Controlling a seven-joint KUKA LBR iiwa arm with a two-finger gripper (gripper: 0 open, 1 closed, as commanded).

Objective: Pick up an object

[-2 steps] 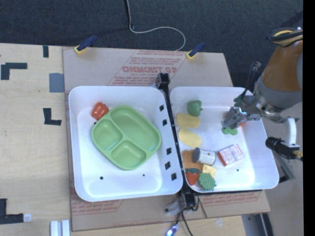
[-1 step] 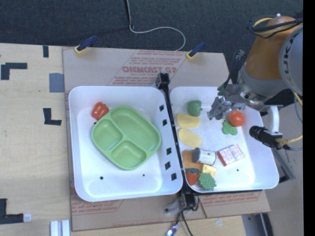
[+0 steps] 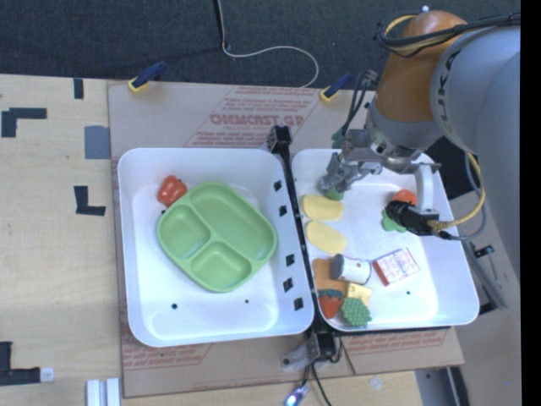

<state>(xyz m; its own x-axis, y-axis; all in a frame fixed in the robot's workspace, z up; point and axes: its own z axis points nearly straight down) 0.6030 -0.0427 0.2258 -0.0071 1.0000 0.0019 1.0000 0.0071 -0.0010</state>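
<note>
Gripper [image 3: 336, 182] hung low at the far-left corner of the right bin [image 3: 461, 271], tip just above a pale yellow piece [image 3: 322, 207]; how wide it stood could not be told, and nothing showed in its hold. Likely target was that yellow piece, a second yellow piece [image 3: 325, 237] just beside it (both flat, so easy to skid). A good grasp probably needed a straight descent centred on the piece, clear of the bin divider [image 3: 290, 218]. The toy pile [image 3: 342, 290] sat nearer the camera, the red-white carton [image 3: 396, 266] to its right. The green tray [image 3: 216, 235] lay in the left bin [image 3: 139, 252] on the desk [image 3: 51, 227].
</note>
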